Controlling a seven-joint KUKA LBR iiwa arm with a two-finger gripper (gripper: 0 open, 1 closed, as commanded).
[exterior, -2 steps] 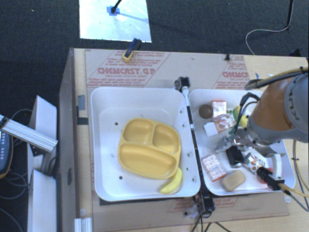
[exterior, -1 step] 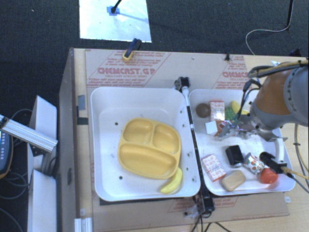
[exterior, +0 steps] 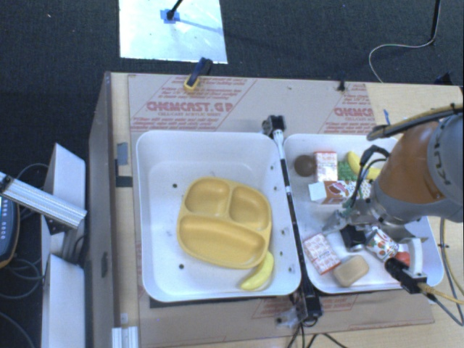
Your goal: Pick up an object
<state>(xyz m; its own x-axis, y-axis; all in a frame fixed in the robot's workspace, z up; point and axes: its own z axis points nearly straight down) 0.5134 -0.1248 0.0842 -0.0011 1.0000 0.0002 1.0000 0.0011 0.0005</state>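
the left bin [exterior: 156, 194], well left of the claw [exterior: 354, 232], holds a yellow divided tray [exterior: 223, 222] and a banana [exterior: 259, 272]. the claw hangs low in the right bin [exterior: 308, 142]; its grip state cannot be told. a tan block [exterior: 351, 270] lies just below it, a red-and-white packet [exterior: 320, 252] lower left.

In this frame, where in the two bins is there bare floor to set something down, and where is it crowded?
Left bin: bare floor left of and above the yellow divided tray; the banana crowds its lower right corner. Right bin: crowded, with packets, a tan block and the gripper over them; little bare floor is visible.
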